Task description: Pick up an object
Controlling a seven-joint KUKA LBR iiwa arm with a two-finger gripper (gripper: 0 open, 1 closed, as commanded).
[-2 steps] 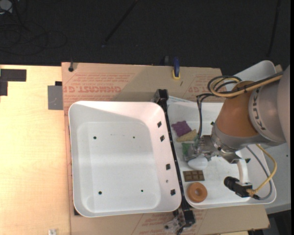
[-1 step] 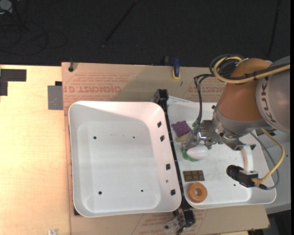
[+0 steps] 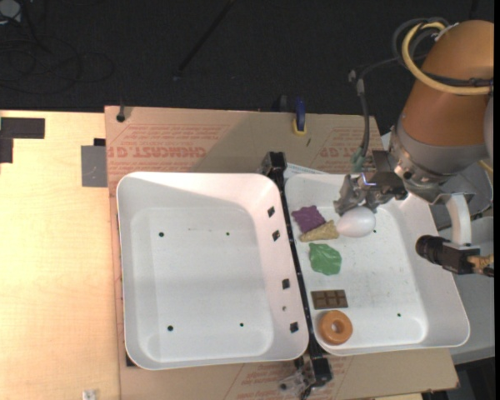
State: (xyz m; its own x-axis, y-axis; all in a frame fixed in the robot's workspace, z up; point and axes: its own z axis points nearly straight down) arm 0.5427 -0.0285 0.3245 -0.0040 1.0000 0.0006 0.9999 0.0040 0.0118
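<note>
My jaws (image 3: pixel 356 197) hang low in the right bin (image 3: pixel 433 307), just above the white egg-shaped object (image 3: pixel 356 222); whether they are released or clenched I cannot tell (dark wrist hardware crowds them). Taking that white object as the landmark: a purple piece (image 3: pixel 307 217) lies just to its left, a tan wedge (image 3: pixel 319 232) touches its lower left, a green lump (image 3: pixel 325 259) sits below, then a brown chocolate bar (image 3: pixel 329 298) and an orange ring (image 3: pixel 335 327) further below. The left bin (image 3: pixel 142 223) stands well to its left.

The gripper (image 3: pixel 356 197) hung over the right white plastic bin (image 3: pixel 433 307), just above a smooth white egg-shaped object (image 3: pixel 356 222) beside a purple wedge (image 3: pixel 307 217).
</note>
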